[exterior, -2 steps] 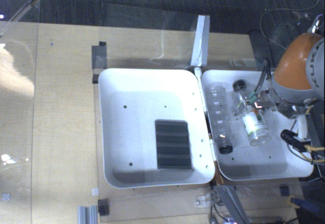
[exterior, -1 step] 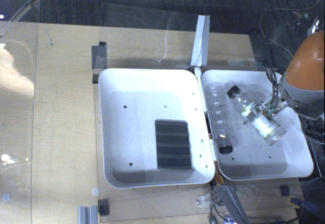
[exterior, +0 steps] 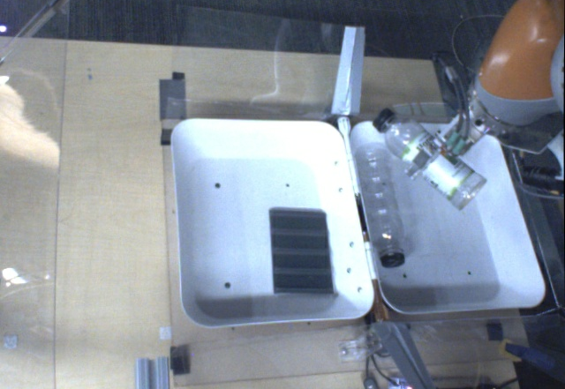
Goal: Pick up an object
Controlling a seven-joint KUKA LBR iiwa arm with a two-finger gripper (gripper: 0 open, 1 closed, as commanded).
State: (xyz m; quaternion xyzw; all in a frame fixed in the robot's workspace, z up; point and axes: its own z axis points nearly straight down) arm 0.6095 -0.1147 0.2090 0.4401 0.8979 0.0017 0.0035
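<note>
The gripper (exterior: 452, 145) sits in the upper right of the frame, below the arm's orange band (exterior: 523, 43), over the back part of the right bin (exterior: 521, 277). A clear plastic bottle (exterior: 433, 162) lies slantwise right at it, black cap (exterior: 383, 121) toward the upper left and base toward the lower right; whether the bottle is actually between the fingers cannot be told, nor whether the gripper is open or closed.

Just left of it, a second clear bottle (exterior: 380, 202) lies lengthwise along the right bin's left wall, its black cap (exterior: 391, 258) toward the bottom of the frame.

The left bin (exterior: 203, 228) fills the middle of the frame. A dark ribbed rectangular block (exterior: 300, 250) rests flat on its floor, in the lower right part.
</note>
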